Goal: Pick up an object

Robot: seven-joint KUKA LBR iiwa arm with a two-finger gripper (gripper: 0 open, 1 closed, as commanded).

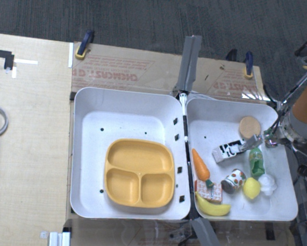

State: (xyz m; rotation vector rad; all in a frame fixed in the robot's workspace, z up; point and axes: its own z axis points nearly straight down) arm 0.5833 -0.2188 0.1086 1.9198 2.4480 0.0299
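**In the right bin, the arm reached toward a cluster of toy food**

On the worktop (30, 108) sat two shallow white bins. The left bin (89, 119) held a smooth yellow plastic tray (139, 172) with three compartments. The right bin (208, 119) held an orange carrot (200, 165), a yellow banana (213, 207), a lemon (251, 188), a small can (235, 179), a green bottle (256, 161), a round tan disc (250, 126) and a black-and-white patterned box (229, 151).

The end effector (270, 140) hung at the bin's far right, just beside the disc and the bottle; whether it was apart or together could not be told, and nothing showed in it.

The bottle looked light, stiff and slippery, probably best taken across its narrow body. The lemon, rounded and smooth, seemed likely to roll out of a grasp.
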